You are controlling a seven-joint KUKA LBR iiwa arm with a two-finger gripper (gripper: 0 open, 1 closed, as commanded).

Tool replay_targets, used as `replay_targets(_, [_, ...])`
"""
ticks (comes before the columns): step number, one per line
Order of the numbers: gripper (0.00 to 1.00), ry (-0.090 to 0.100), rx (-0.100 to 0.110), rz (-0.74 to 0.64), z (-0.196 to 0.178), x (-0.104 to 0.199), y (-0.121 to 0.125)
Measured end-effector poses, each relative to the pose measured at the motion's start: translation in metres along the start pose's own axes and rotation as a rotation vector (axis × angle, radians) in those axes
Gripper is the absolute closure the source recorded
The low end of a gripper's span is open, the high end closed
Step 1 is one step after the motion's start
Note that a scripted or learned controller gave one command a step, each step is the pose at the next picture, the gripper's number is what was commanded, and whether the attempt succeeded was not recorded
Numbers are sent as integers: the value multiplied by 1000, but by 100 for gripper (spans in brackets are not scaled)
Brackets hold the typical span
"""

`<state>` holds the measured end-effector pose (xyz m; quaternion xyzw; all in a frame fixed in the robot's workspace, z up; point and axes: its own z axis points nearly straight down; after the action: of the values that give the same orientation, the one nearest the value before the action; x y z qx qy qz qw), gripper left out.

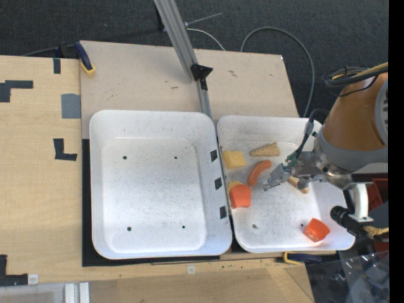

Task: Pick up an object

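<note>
From above, the counter (145, 84) carries two shallow white bins set side by side, their inner rims touching along the middle. The left bin (154, 238) has a bare floor with open room in every direction. The right bin (240, 126) holds all the objects: a yellow block (234, 159) near its left rim, a tan wedge-shaped piece (265, 149) just right of that, an orange-red sausage-shaped piece (258, 172) in the middle, an orange cup-shaped piece (240, 196) close to the left rim, and an orange block (316, 230) close to the near right corner. The arm (353, 128) reaches in over the right rim, and the gripper (276, 180) hangs low just right of the sausage-shaped piece, with nothing visibly between its fingers; whether they stand wide or narrow I cannot tell. Bare bin floor lies between the cup-shaped piece and the orange block.
</note>
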<state>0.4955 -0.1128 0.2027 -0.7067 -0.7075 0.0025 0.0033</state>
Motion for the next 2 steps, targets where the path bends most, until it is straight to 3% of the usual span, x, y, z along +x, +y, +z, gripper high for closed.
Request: replay_targets(2, [0,3,-5,0,104,11,5])
